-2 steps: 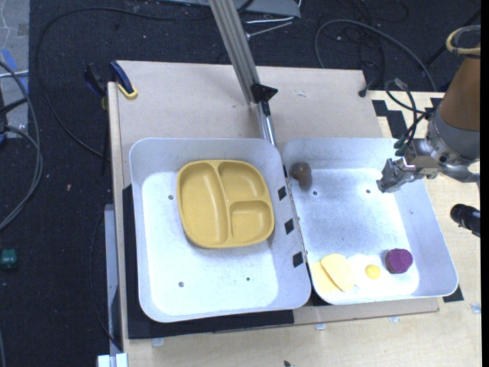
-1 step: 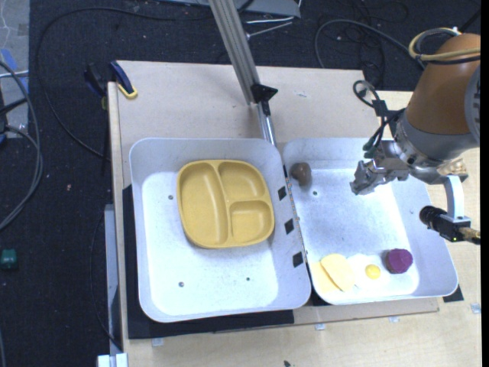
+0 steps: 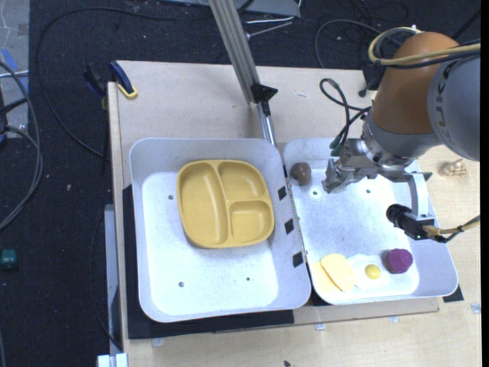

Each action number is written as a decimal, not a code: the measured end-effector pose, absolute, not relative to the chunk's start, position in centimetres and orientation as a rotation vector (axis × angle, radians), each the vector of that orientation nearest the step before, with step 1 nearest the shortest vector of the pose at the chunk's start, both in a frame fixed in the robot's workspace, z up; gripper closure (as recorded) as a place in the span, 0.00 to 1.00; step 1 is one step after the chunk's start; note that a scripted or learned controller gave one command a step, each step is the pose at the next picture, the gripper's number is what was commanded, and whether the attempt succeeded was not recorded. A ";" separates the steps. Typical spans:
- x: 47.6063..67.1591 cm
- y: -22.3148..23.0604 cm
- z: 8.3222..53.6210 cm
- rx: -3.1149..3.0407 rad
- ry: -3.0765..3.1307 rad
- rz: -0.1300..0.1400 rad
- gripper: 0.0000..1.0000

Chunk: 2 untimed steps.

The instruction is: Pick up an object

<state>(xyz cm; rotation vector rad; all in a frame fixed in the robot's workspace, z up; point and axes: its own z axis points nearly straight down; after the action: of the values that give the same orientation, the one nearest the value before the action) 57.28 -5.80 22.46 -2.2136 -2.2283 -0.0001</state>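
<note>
Gripper (image 3: pixel 334 180) first: it hangs low over the far part of the right bin (image 3: pixel 437 277), just beside a small brown round object (image 3: pixel 301 173) that sits near that bin's far left corner. Whether it is spread or closed I cannot tell; the tip is small and dark against the bin floor, and nothing is visibly pinched there.

Going from the near edge outward, the right bin's near side carries a pale yellow flat piece (image 3: pixel 337 271), a small yellow ball (image 3: pixel 372 271) just beside it, and a purple lumpy object (image 3: pixel 398 261) further to the right. All three lie well apart from the gripper. In the left bin (image 3: pixel 153 281) a yellow divided tray (image 3: pixel 226 202) rests flat, taking up its middle. Beyond both bins the table (image 3: pixel 183 102) runs back bare.

My judgement is that this is the approach step, with no grasp made yet. The brown object looks the likeliest target, being closest. The next move calls for a small shift toward the bin's left wall to centre over it, then a straight descent; the wall close by leaves little room, and a round thing may roll away.
</note>
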 end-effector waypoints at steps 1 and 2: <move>57.6 -0.9 21.7 -2.211 -2.228 0.000 1.00; 58.1 4.2 21.2 -2.212 -2.230 -0.001 1.00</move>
<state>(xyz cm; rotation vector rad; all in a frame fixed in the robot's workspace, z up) 58.07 4.22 21.17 -2.2118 -2.2299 -0.0010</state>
